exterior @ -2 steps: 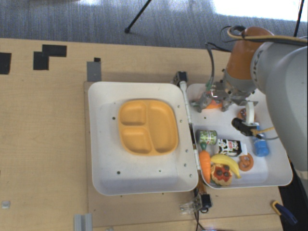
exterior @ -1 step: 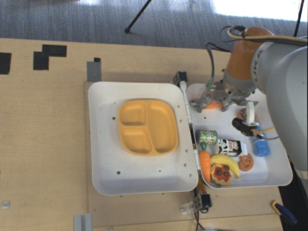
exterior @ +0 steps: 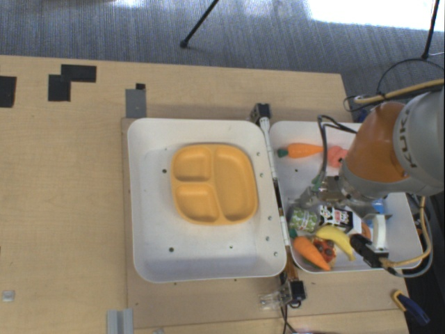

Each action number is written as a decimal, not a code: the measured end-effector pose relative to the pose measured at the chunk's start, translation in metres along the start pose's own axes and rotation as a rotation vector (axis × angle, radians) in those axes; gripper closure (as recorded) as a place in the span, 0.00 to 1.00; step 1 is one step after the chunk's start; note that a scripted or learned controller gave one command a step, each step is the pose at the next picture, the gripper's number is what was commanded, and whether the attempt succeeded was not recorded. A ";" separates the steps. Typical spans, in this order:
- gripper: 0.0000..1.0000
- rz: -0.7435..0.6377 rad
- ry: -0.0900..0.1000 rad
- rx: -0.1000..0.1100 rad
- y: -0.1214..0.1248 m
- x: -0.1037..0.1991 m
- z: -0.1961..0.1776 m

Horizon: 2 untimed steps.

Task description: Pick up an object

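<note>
The right bin (exterior: 410, 239) holds several toy foods: an orange carrot (exterior: 303, 151) near its far edge, a second carrot (exterior: 311, 252) at the near edge, a yellow banana (exterior: 336, 238), a green-and-white round item (exterior: 304, 220), a pink piece (exterior: 336, 155) and a black-and-white carton (exterior: 338, 218). My gripper (exterior: 321, 199) hangs low over the middle of this pile, just above the green item and the carton. The wrist with its orange band (exterior: 374, 152) covers the bin's right half. No object shows between the fingers.
The left bin (exterior: 149, 207) carries a yellow divided plate (exterior: 212, 184) in its middle. A metal clamp bar (exterior: 268, 138) runs between the two bins. Cables loop beside the right bin. Black markers lie on the bench at far left.
</note>
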<state>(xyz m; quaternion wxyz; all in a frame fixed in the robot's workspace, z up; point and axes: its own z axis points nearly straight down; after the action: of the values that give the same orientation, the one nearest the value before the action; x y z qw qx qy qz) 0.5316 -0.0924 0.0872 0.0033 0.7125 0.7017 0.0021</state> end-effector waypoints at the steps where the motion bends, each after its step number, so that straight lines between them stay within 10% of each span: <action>1: 0.00 0.106 0.001 0.001 0.048 -0.010 0.001; 2: 0.00 0.053 0.001 0.004 0.113 -0.012 0.002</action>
<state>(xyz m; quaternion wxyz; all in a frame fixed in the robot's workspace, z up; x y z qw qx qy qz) 0.6447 -0.1064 0.0857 0.0015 0.7308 0.6826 0.0015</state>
